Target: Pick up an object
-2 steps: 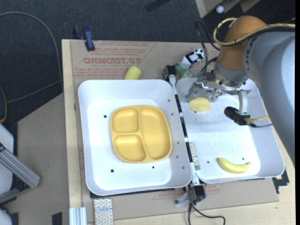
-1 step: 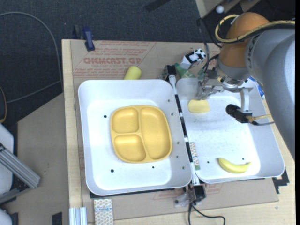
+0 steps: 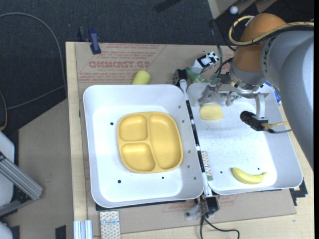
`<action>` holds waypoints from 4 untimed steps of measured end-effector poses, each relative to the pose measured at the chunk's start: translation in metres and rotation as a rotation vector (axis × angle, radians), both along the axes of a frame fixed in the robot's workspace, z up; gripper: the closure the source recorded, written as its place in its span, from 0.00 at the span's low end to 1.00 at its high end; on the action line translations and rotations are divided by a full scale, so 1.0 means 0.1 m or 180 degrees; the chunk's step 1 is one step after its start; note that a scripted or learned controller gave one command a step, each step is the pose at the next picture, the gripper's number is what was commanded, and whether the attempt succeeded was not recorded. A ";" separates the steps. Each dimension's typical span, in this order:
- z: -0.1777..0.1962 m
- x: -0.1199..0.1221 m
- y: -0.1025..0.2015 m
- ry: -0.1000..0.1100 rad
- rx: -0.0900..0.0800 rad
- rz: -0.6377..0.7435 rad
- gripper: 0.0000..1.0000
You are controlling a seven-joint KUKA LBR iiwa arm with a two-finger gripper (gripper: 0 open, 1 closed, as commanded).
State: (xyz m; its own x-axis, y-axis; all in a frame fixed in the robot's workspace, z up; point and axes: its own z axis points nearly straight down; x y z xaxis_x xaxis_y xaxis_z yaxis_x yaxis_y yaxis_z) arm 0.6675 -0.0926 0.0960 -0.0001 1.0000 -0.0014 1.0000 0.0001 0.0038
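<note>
1. Cardboard (image 3: 124, 59) covered the bench, bearing 2 white bins and a yellow cylinder (image 3: 141, 77) behind the left bin (image 3: 99, 133).
2. Left bin held a yellow 3-compartment plate (image 3: 149, 141).
3. Right bin (image 3: 279, 158) held a pale yellow lump (image 3: 211, 112) at its far end and a banana (image 3: 248, 175) near its front edge.
4. Gripper (image 3: 218, 94) hovered just above the lump; finger state could not be determined.

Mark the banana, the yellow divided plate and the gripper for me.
banana (image 3: 248, 176): camera view, middle of the fruit, lying in the right bin.
yellow divided plate (image 3: 149, 142): camera view, centre ridge where its compartments meet, in the left bin.
gripper (image 3: 217, 97): camera view, lower end, just above a pale yellow lump.
</note>
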 end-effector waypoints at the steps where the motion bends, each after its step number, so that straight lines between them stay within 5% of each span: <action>1: -0.12 -0.17 -0.05 0.0021 0.0006 -0.0002 0.00; 4: -0.11 -0.01 0.01 0.0011 0.0005 0.0004 0.00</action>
State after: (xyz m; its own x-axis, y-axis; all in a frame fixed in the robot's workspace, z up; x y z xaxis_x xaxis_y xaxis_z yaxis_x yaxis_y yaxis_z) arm 0.6666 -0.0916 0.0848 -0.0015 1.0000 0.0001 1.0000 0.0015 0.0003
